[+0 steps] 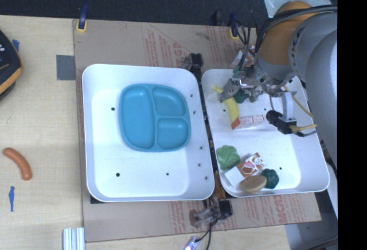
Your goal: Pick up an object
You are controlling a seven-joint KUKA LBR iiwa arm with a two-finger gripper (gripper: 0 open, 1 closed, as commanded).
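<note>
Reaching from the right, arm (pixel 298 42) bent over right bin (pixel 304 180), jaws (pixel 238 89) above yellow piece (pixel 231 108)

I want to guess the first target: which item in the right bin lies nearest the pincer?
The yellow piece, just below the pincer. The green lump, the brown disc and the dark green item sit at the bin's near end.
</note>
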